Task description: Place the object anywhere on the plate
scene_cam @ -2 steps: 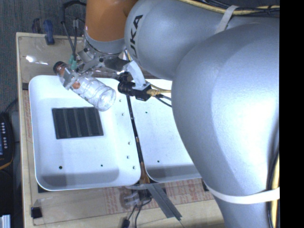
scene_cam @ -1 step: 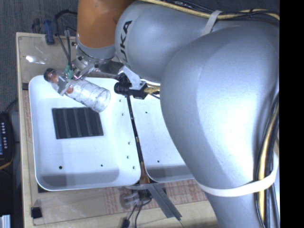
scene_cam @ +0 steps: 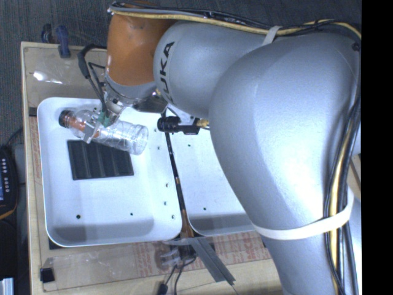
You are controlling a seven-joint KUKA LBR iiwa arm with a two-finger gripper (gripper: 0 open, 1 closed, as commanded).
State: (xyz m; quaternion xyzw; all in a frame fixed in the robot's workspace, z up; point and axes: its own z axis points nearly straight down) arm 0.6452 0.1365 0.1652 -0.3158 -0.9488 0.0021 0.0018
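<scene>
- My gripper (scene_cam: 98,123) sits in the upper left of the frame, over the far end of the left bin, its pale fingers set on either side of a clear plastic bottle (scene_cam: 113,131) and closed on it near the neck.
- The bottle lies nearly flat, tilted a little: its dark cap end points to the frame's left, with an orange-red band just behind the cap, and its clear body runs to the right and slightly down.
- Just below the bottle, a dark ribbed plate (scene_cam: 100,159) lies flat on the floor of the left bin; the bottle's lower edge overlaps the plate's upper edge in this view, and I cannot tell whether the two touch.
- The left bin (scene_cam: 104,220) is white and shallow, with rounded corners, and fills the left-centre of the frame.
- My orange band (scene_cam: 129,42) shows above the wrist at the top of the frame; my grey arm (scene_cam: 276,121) sweeps in from the right.
- The right bin (scene_cam: 202,183) lies beside the left one, its right part hidden under my arm.
- A thin black cable (scene_cam: 175,171) runs down along the seam between the bins.
- The wooden bench (scene_cam: 141,260) shows along the bottom edge.
</scene>
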